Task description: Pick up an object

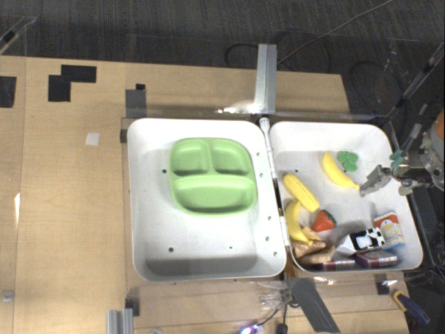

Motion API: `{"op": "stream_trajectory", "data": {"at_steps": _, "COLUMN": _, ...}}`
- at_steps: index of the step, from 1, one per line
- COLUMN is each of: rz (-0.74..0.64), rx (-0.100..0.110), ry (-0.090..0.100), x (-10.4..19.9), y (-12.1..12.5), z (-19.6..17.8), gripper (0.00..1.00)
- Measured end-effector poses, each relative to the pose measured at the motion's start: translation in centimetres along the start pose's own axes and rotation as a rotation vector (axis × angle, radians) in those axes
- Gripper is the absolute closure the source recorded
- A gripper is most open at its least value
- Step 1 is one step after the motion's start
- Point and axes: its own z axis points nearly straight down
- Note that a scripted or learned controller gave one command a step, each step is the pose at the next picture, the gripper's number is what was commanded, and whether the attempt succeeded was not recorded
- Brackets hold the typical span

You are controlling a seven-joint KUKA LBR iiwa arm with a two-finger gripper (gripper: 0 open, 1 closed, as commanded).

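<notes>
The right bin (pixel 306 136) holds several toy foods. A yellow banana (pixel 338 172) lies beside a green leafy piece (pixel 348 160). Left of them is a corn cob (pixel 300 191) above a second banana (pixel 295 223) and a red strawberry (pixel 323 221). A small milk carton (pixel 388 229), a black-and-white item (pixel 366 239) and a dark purple bar (pixel 375 259) lie along the front wall. My gripper (pixel 388 185) hangs over the bin's right side, just right of the banana. It is open, with nothing between its fingers.
The left bin (pixel 149 186) holds a green divided plate (pixel 211 175). A metal post (pixel 266 75) stands behind the divider between the bins. Cables run over the dark floor at the back right.
</notes>
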Motion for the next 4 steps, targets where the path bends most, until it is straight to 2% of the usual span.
{"op": "stream_trajectory", "data": {"at_steps": 1, "rz": -0.057, "rx": 0.001, "ry": 0.001, "x": 3.2, "y": 9.5, "z": 1.3, "gripper": 0.00}}
{"op": "stream_trajectory", "data": {"at_steps": 2, "rz": -0.240, "rx": -0.004, "ry": 0.000, "x": 0.8, "y": 10.6, "z": 16.2, "gripper": 0.00}}
{"op": "stream_trajectory", "data": {"at_steps": 3, "rz": -0.240, "rx": -0.011, "ry": -0.002, "x": 0.8, "y": 10.8, "z": 15.0, "gripper": 1.00}}
{"op": "stream_trajectory", "data": {"at_steps": 4, "rz": -0.081, "rx": -0.002, "ry": 0.001, "x": 7.6, "y": 11.8, "z": 4.1, "gripper": 1.00}}
